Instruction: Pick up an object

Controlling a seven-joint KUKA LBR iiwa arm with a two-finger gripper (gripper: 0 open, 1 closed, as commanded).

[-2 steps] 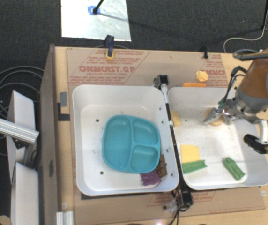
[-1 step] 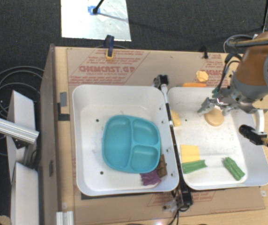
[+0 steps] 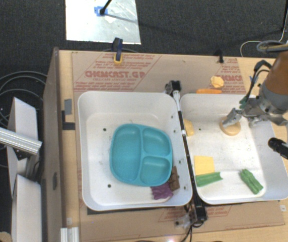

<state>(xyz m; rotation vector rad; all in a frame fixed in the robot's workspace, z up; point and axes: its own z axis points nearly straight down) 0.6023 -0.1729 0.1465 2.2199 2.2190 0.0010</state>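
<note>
Gripper [image 3: 233,119] low over the tan round piece [image 3: 230,129] at the far side of the right bin [image 3: 277,188]; finger spread cannot be told. Yellow square [image 3: 204,164] lies nearer, well apart. Best approach, in my judgement: centre over the round, descend straight, close gently.

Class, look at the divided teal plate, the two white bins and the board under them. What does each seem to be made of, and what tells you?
Teal plate: probably moulded plastic, with an even colour, soft sheen and rounded compartments.
White bins: likely thin formed plastic, smooth and matte, with rounded corners and rolled rims.
Board: looks like brown cardboard, dull, with red printed lettering.
</note>
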